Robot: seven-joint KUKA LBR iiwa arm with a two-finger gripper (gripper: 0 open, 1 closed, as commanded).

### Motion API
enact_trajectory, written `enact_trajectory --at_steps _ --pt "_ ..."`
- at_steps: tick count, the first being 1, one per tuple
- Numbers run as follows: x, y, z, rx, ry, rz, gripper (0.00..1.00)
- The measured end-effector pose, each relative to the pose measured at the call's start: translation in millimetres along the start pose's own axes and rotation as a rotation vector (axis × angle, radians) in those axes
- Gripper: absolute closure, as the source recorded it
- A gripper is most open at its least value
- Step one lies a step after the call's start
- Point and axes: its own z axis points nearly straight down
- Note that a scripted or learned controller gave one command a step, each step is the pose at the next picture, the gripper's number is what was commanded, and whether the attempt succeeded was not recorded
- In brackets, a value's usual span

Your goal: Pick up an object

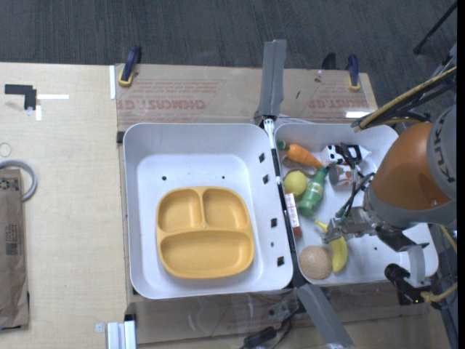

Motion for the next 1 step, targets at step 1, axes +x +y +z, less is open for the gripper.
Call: enact_trajectory --at_steps 1 --pt "28.2 99.2 -92.5 -0.003 -0.002 0.072 1.00"
